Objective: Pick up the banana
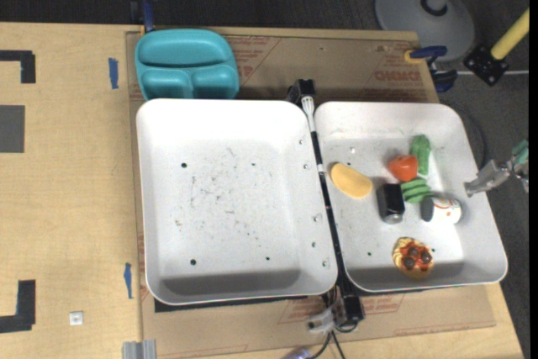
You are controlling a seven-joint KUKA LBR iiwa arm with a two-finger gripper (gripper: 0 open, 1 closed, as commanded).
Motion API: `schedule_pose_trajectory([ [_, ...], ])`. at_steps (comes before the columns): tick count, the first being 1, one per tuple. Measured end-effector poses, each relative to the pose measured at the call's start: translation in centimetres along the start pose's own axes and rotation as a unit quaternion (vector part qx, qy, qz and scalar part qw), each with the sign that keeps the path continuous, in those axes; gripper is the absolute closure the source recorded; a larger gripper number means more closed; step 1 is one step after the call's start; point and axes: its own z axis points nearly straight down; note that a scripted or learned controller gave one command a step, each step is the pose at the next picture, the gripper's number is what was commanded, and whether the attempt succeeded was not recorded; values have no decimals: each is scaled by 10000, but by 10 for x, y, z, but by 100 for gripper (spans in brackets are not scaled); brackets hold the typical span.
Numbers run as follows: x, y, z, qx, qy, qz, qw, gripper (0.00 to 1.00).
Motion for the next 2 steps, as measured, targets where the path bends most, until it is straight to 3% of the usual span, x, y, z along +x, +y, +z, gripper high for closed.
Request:
schedule_pose_trajectory([
  [1,52,-5,107,5,5,-621,9981,0],
  [2,110,-4,170,5,10,-1400,9901,0],
])
